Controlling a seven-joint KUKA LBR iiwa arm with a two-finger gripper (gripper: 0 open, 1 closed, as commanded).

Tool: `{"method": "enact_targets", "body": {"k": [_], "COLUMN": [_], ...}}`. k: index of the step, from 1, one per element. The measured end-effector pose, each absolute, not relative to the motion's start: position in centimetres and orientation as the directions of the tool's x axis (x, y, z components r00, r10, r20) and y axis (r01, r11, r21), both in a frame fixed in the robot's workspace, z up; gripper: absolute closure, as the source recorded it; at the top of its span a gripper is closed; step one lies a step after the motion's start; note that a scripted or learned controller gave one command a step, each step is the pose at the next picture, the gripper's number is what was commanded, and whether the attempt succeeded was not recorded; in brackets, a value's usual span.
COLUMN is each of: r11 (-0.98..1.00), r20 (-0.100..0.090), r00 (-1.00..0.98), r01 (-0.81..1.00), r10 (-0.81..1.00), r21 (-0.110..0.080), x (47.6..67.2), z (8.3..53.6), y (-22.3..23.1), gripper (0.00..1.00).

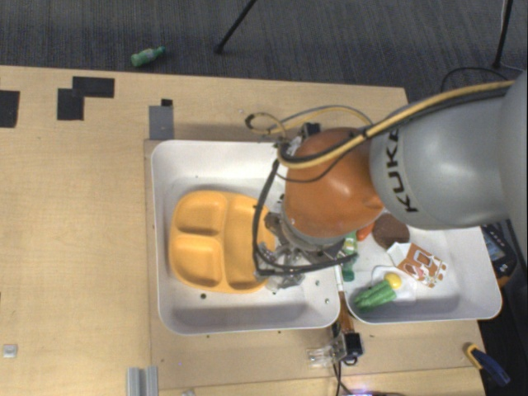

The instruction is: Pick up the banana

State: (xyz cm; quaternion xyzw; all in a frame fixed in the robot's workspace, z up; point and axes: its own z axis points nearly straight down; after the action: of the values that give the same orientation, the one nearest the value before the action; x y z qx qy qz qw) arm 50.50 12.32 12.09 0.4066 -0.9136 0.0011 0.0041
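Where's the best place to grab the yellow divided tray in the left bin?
Likely the tray by its left rim, pinched from above: it lies flat with a raised edge, that side stands apart from the bin wall, and its right side lies under the arm.

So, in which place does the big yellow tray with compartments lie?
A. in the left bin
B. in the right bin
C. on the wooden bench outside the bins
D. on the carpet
A: the yellow tray rests on the floor of the left bin, just left of the arm's wrist.
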Motion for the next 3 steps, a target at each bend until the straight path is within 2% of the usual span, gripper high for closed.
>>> {"method": "enact_targets", "body": {"k": [1,3], "r11": [0.548,0.565], "r20": [0.005,0.012], "r00": [-0.548,-0.566], "r01": [-0.836,-0.824], "r10": [-0.836,-0.824], "r21": [-0.016,-0.024], "x": [51.7,52.2], "z": [9.2,11.3], "y": [21.6,20.8], "gripper": [1.0,1.0]}}
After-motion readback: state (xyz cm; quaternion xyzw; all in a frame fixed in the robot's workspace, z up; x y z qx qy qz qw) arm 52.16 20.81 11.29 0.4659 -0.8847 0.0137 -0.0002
